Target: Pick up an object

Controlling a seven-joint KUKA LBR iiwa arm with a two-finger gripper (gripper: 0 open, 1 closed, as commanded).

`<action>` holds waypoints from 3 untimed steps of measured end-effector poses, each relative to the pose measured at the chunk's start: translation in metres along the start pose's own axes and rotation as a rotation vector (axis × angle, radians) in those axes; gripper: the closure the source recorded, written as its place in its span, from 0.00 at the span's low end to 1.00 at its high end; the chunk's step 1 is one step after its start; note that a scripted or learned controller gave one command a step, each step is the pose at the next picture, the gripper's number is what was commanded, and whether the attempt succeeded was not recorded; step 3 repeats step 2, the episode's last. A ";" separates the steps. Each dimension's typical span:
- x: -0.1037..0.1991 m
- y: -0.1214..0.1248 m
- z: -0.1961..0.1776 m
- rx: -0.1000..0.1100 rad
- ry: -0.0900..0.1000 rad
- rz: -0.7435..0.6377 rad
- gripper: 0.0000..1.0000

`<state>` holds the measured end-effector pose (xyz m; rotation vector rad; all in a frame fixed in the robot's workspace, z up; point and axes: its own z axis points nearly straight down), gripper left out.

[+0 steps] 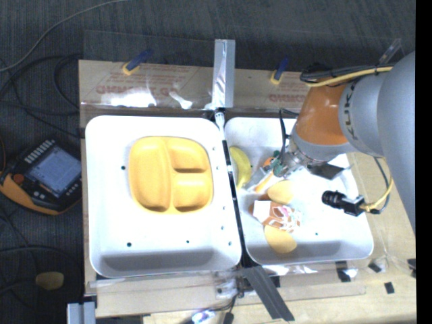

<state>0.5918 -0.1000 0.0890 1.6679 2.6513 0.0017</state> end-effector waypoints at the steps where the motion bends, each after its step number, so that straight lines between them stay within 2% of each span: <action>1: 0.000 0.002 -0.011 -0.006 0.000 0.000 1.00; 2: 0.046 0.039 -0.138 0.007 0.005 0.134 1.00; 3: 0.046 0.039 -0.138 0.007 0.005 0.134 1.00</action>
